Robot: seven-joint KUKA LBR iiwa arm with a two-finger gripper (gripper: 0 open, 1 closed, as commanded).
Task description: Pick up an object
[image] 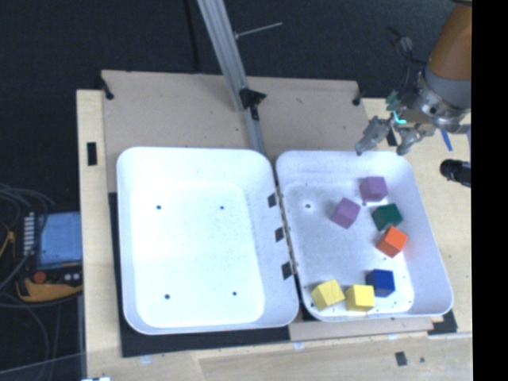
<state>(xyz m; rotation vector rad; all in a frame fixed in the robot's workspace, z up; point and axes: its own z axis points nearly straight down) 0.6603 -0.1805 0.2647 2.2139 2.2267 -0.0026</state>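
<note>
The counter carries two white bins side by side. The left bin is the bigger-looking one, with a few small dark dots on its floor. The right bin holds all the blocks.

The arm comes in from the upper right, orange above, grey at the wrist. Its pincer hangs over the far rim of the right bin, near that bin's far right corner. The fingers look spread apart, with nothing between them. It touches no block.

A slanted metal bar runs from the top down to the seam between the bins.

The blocks sit in the right half of the right bin. A purple block lies nearest the pincer, with a second purple block just to its lower left. A green block sits below the first purple one, and an orange block just beneath it. A blue block lies near the front rim. Two yellow blocks rest at the front, one to the left and the other right beside it, next to the blue one.
</note>
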